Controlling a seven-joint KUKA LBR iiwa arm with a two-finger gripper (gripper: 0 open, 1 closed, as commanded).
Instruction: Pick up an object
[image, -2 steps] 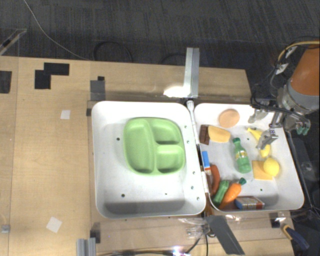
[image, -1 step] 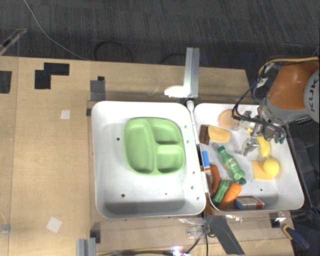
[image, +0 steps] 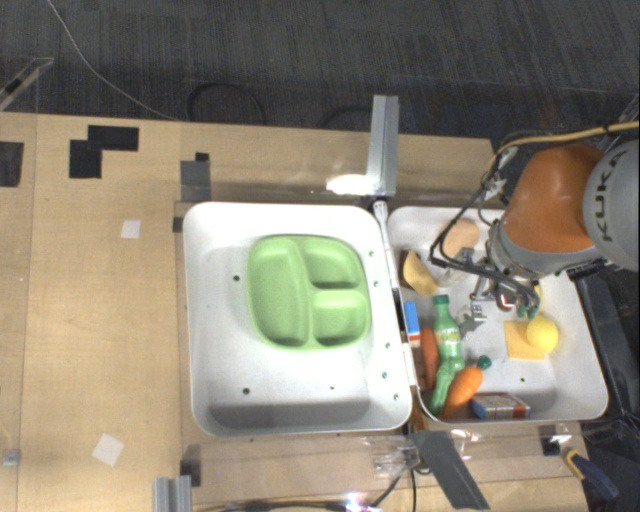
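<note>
The right bin (image: 585, 385) holds several objects. A green bottle (image: 446, 338) lies near its left wall beside an orange carrot (image: 461, 388) and a thin red-orange piece (image: 428, 352). A yellow lemon (image: 541, 335) rests on a yellow block (image: 519, 343) at the right. A pale yellow piece (image: 418, 272) and a tan round item (image: 461, 238) sit toward the back left. A small red box (image: 500, 405) lies at the front. My gripper (image: 493, 297) hangs low over the bin's middle, between the bottle and the lemon, mostly hidden under the wrist.
The left bin (image: 215, 390) carries a green divided plate (image: 305, 290). A blue strip (image: 411, 322) lies along the right bin's left wall. A metal post (image: 383, 150) stands behind the bins. The arm's orange band (image: 550, 200) overhangs the right bin's back right.
</note>
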